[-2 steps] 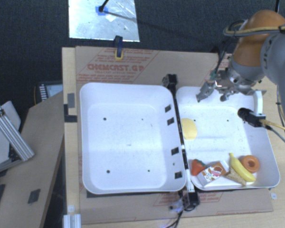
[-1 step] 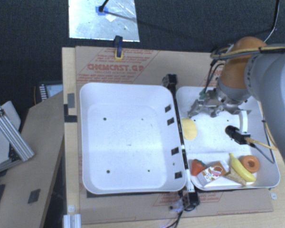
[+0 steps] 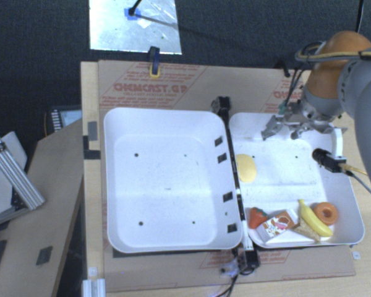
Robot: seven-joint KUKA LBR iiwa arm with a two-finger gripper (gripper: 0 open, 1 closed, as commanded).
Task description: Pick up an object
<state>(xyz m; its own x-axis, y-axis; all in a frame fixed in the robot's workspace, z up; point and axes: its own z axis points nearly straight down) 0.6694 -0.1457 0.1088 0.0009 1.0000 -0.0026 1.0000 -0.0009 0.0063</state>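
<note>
Spanning a brown board printed with red lettering, two shallow white bins sit side by side, a strip of black clips between them. At left, the left bin shows its bare floor. The right bin holds a yellow disc by its left wall, then a red piece, a printed packet, a banana and an orange ring along its near edge. Above the far corner hangs the gripper, fingers spread, pinching nothing, well apart from the objects.
</note>
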